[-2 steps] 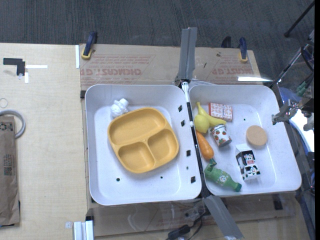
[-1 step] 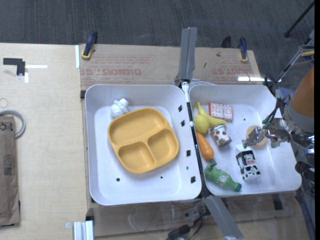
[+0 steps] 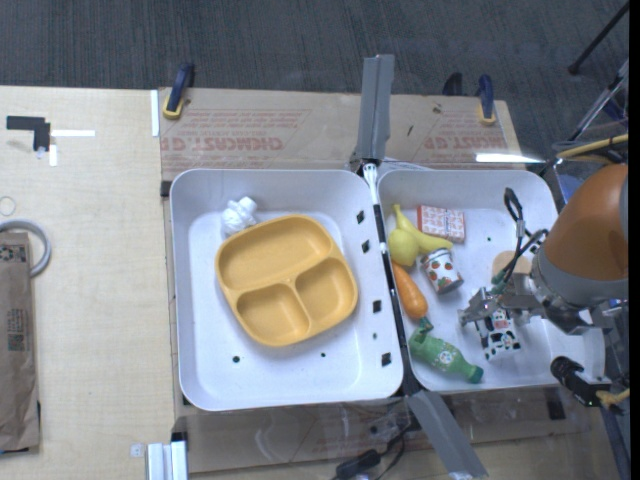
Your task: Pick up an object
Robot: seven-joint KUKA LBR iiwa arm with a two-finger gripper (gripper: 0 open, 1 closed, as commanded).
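Gripper (image 3: 492,320) is low in the right bin (image 3: 470,193), over a black-and-white toy (image 3: 501,341); I can't tell how it is set. At nine o'clock: can (image 3: 441,271), carrot (image 3: 409,291), green bottle (image 3: 444,357).

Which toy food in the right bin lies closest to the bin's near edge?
The green plastic bottle-shaped toy. It lies at the near left corner, below the orange carrot, the small can and the yellow banana.

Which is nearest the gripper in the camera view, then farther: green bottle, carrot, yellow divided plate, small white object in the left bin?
Gripper is low in the right bin.
1. Green bottle, bottom of right bin.
2. Carrot, by the divider.
3. Yellow divided plate, left bin centre.
4. Small white object, left bin's upper corner.
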